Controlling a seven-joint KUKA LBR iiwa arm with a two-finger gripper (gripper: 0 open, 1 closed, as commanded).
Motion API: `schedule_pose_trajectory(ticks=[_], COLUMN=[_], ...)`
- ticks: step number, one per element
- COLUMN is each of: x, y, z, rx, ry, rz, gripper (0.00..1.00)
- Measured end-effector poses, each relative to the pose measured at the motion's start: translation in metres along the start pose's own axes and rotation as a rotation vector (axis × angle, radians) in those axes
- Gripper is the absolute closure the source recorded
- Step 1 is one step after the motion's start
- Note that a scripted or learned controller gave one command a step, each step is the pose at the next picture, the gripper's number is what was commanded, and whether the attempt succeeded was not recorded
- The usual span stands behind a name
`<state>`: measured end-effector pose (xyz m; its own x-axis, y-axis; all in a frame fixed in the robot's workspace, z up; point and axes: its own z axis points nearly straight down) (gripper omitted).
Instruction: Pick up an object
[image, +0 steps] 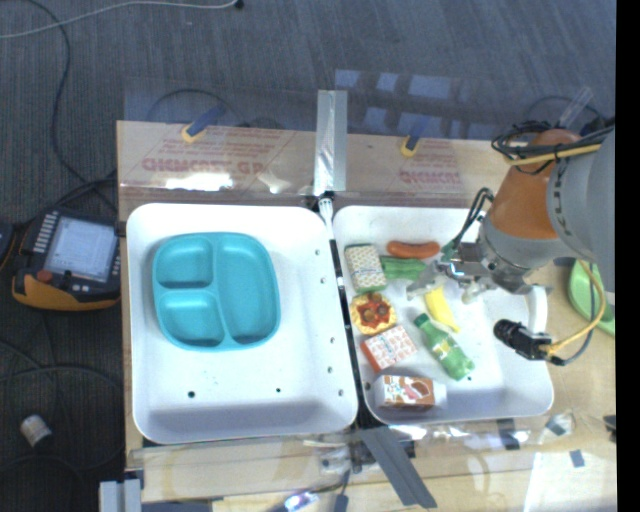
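Observation:
The right bin (520, 390) holds several toy foods. A red sausage (413, 248) and a green pod (402, 268) lie at the back, beside a pale waffle (365, 265). A pizza slice (373, 312), a red-and-white packet (389, 348) and a carton (405, 392) run down the bin's left side. A yellow piece (438, 307) and a green bottle (446, 348) lie in the middle. My gripper (450, 280) hangs low over the back of the bin, just above the yellow piece and right of the green pod. Nothing is visibly held in it.
The left bin (240, 400) carries a teal divided plate (215, 288). A black cable connector (520, 338) hangs over the right bin's right side. A green object (585, 285) lies outside the bin at the far right. A handheld pendant (70, 260) sits left of the bench.

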<state>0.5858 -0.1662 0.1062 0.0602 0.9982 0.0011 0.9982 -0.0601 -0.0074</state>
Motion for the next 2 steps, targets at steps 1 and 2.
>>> schedule_pose_trajectory(ticks=[1,2], x=[-0.001,-0.011], y=[0.000,-0.016], z=[-0.005,-0.103], rx=[0.006,-0.002], ry=[0.002,-0.002], rz=[0.001,-0.096], gripper=[1.00,1.00])
